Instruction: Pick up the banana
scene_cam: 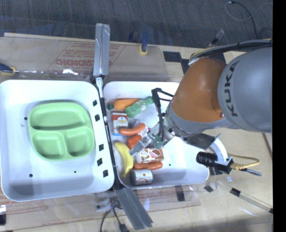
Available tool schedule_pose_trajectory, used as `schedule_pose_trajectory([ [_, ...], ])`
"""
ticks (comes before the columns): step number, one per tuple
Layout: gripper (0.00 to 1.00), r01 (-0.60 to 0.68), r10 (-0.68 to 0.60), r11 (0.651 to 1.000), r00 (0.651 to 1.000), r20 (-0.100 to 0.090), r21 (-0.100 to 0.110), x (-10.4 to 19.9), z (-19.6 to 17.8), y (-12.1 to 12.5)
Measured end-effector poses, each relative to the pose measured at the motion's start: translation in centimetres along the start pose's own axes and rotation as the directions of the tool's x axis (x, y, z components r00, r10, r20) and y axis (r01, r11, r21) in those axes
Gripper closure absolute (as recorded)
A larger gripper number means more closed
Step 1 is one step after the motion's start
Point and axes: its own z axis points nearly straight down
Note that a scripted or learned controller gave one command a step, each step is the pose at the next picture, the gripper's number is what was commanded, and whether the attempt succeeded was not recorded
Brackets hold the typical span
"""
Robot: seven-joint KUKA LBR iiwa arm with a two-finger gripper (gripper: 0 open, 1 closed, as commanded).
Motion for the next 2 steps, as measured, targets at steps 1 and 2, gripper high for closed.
schedule_pose_trajectory([
  [1,0.0,0.226,-0.226,0.974,0.974,0.001,-0.002,6.0,1.8,4.0],
  [2,0.0,0.409,-0.409,0.913,0.913,0.004,-0.002,2.4,-6.1,2.5],
])
